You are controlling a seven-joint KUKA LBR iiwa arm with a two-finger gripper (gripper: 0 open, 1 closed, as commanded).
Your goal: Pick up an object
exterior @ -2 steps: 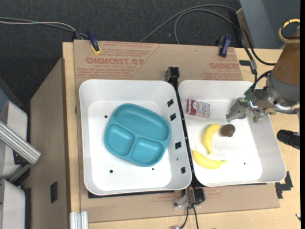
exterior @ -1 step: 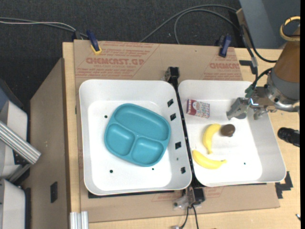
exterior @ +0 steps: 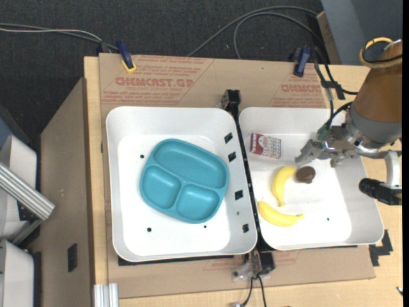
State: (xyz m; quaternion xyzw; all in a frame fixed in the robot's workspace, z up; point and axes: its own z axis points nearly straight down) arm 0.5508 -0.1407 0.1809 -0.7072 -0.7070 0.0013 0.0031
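Note:
The right bin holds a small red and white carton, two yellow bananas and a small brown round object. One banana is curved and stands upright in the view. The other banana lies flat just below it. My gripper hangs over the right bin, just above and to the right of the brown object. I see nothing held in it.
The left bin bears a blue divided plate. A black divider runs between the bins. Cables trail over the bench's far edge, and clamps hold the cardboard at the back.

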